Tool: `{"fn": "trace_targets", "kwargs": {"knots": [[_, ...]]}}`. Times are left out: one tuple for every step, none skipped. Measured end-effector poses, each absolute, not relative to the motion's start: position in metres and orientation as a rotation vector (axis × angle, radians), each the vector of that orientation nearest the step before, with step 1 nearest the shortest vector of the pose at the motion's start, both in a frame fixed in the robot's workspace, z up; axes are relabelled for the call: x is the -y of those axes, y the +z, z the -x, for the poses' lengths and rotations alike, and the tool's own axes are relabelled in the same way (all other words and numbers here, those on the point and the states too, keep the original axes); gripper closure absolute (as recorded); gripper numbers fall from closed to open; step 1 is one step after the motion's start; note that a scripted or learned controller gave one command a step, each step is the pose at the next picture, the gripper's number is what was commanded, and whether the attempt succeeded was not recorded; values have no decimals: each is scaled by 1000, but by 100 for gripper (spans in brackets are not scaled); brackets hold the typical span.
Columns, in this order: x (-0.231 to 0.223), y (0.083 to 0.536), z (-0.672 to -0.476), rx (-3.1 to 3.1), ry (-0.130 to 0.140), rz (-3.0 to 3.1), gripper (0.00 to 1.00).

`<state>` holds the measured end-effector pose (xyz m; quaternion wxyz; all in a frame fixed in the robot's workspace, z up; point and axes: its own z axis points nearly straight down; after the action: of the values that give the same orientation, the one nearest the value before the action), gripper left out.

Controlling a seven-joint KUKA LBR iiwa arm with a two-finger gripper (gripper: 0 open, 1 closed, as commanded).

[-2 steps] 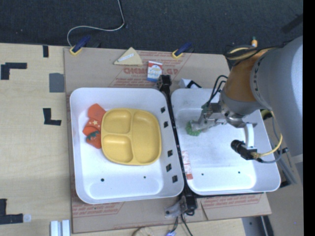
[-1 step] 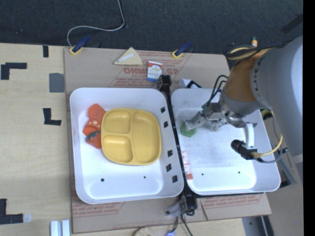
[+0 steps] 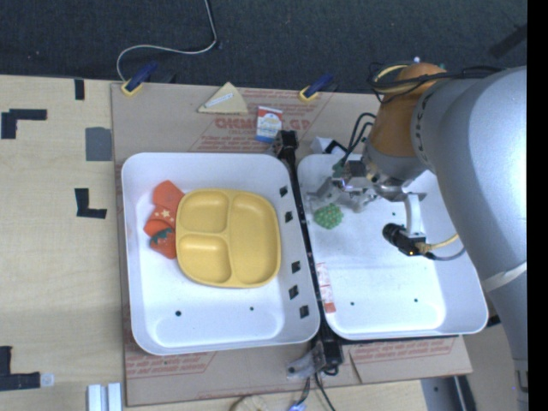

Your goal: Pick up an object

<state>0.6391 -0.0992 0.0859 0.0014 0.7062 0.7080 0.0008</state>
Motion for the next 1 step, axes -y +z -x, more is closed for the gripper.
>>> {"fn": "trace_targets", "kwargs": {"knots": [[95,85,-668,-2223,-2,-2219,0]]}}
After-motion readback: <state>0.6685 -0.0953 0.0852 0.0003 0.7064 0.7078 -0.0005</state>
